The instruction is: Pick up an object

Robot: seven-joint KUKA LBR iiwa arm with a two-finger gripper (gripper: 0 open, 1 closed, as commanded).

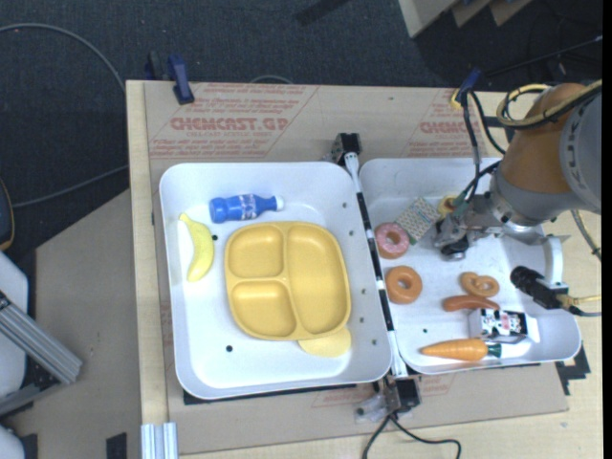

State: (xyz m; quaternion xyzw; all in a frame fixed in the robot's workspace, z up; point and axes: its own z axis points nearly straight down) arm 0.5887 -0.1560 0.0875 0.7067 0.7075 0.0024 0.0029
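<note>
arm (559, 151) cut off at right edge, tool (453, 240) fingers indistinct

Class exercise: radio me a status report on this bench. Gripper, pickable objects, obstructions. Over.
Gripper low in the right bin, nothing seen held. Nearest: pink donut, grey patterned packet. Brown donut, carrot further off. No obstruction seen.
</note>
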